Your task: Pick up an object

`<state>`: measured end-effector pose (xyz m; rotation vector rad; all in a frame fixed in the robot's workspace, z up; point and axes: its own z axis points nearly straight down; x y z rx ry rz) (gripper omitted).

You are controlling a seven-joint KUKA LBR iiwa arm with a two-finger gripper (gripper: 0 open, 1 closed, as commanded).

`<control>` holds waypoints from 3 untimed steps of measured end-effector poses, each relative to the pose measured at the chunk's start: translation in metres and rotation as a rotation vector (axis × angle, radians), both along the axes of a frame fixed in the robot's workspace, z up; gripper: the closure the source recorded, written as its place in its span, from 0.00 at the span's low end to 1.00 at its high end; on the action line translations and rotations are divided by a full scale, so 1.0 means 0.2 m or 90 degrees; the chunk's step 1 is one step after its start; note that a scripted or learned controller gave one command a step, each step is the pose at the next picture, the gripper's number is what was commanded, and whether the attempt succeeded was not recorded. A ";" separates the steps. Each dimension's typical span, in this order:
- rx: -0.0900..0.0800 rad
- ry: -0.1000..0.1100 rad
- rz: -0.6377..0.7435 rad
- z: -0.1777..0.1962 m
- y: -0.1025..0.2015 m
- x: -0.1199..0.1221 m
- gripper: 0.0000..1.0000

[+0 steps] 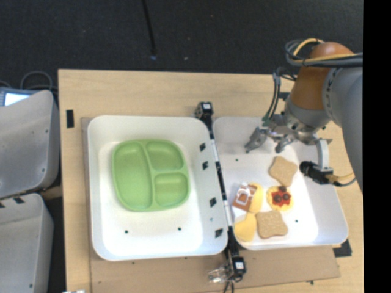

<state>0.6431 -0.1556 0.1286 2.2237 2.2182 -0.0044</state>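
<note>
My gripper (269, 144) hangs over the far part of the right bin (330, 221), open, with nothing between its fingers. Just in front of it and slightly right lies a tan bread slice (283, 171). Nearer the front of the bin are a second bread slice (271, 224), a pale yellow wedge (246, 228), a small orange-and-white packet (245, 196) and a yellow piece with red spots (281, 197). These front items lie close together, some touching.
The left bin (98, 224) holds a green divided plate (150, 174). A ridge with black clips (215, 176) separates the two bins. The bare white floor of the right bin (235, 142) lies to the gripper's left.
</note>
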 end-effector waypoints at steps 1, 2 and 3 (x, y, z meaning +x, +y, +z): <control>-0.001 -0.004 -0.001 0.07 0.00 0.01 1.00; 0.000 -0.005 -0.003 0.38 -0.02 -0.02 1.00; 0.000 -0.005 0.001 0.65 -0.02 -0.02 1.00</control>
